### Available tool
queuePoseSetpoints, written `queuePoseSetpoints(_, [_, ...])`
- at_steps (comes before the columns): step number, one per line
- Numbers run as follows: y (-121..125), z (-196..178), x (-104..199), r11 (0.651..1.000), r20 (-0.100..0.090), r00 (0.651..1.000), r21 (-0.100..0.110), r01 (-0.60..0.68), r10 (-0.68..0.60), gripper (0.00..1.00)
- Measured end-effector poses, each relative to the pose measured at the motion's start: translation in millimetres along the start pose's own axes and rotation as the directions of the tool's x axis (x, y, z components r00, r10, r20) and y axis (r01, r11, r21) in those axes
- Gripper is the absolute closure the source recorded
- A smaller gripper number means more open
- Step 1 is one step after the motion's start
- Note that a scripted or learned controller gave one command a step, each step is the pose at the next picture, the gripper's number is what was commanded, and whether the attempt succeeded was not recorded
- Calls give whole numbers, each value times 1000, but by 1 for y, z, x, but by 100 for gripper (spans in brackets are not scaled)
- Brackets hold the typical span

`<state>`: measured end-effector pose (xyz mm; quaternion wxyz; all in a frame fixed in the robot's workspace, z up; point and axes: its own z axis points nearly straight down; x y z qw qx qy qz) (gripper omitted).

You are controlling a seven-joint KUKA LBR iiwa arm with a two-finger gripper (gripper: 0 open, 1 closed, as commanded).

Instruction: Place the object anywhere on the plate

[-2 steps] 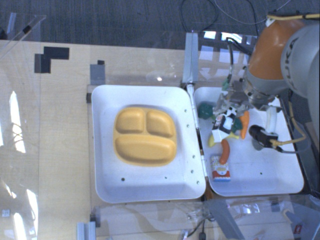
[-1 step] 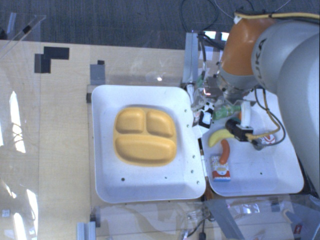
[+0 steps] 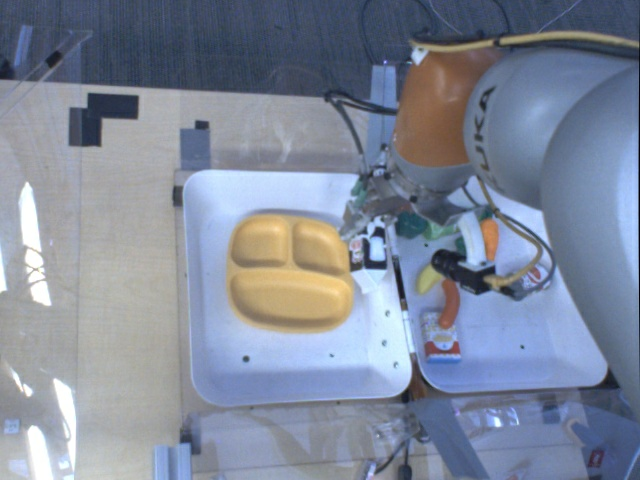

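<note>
Plate (image 3: 290,273) in left bin (image 3: 205,298), claw (image 3: 366,240) at its rt edge.

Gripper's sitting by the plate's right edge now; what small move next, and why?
Probably a short shift left over the yellow plate. The gripper hangs at the plate's right rim, above bare white bin floor rather than a compartment. Whether it holds anything is unclear, so check before releasing.

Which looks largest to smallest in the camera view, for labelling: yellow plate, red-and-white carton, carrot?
1. yellow plate, clearly largest.
2. red-and-white carton.
3. carrot, though partly hidden, so its rank against the carton is unsure.
</note>
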<state>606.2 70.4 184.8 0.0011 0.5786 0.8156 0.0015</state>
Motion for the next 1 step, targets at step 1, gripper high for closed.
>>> queuePoseSetpoints(1, [6,-12,32,991,1,991,-2,136,-136,100])
